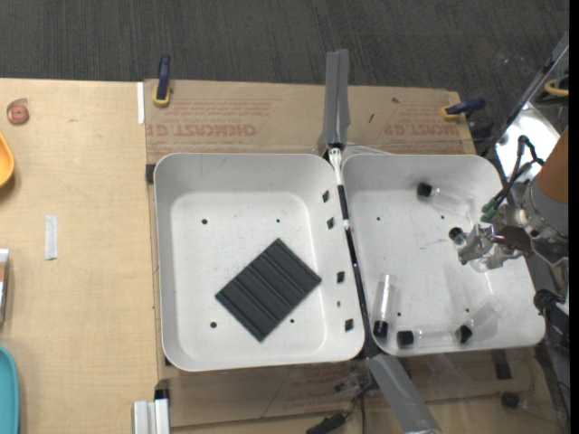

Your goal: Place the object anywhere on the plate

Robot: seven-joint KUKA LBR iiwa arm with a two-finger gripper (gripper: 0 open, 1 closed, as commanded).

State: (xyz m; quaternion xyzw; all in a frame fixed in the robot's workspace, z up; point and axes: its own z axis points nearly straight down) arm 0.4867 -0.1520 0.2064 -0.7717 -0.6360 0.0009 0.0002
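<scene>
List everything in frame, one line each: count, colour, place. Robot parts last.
white bins: 2, white, side by side on the bench
dark plate: 1, dark grey, ribbed, lying at an angle in the left bin
clear tubes with black caps: about 4, transparent, in the right bin; exact count hard to tell
cardboard sheet: 1, brown, under the bins
clamps: 2, blue and yellow, at the cardboard's far corners
arm: 1, grey with orange band, at the view's right edge
gripper: 1, metallic, over the right bin's right side
</scene>
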